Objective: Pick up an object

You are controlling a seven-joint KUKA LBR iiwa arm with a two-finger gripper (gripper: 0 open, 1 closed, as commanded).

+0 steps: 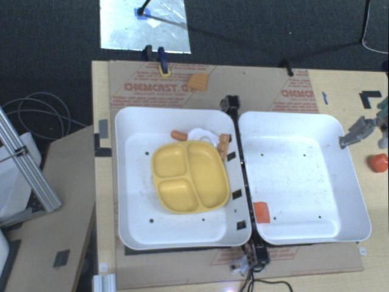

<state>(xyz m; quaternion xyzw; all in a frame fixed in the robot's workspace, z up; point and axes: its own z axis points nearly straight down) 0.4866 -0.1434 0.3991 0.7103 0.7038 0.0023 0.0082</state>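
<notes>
While an orange block (261,212) sits at the right bin's (304,233) near-left corner, the gripper (355,132) hovers well apart over that bin's far-right rim, finger state unclear. Yellow divided tray (189,176) fills the left bin (130,181).

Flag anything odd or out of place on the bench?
Two things lie outside the bins: an orange-brown piece on the cardboard behind the left bin, and a red-orange object on the bench right of the right bin. The yellow divided tray sits askew.
</notes>
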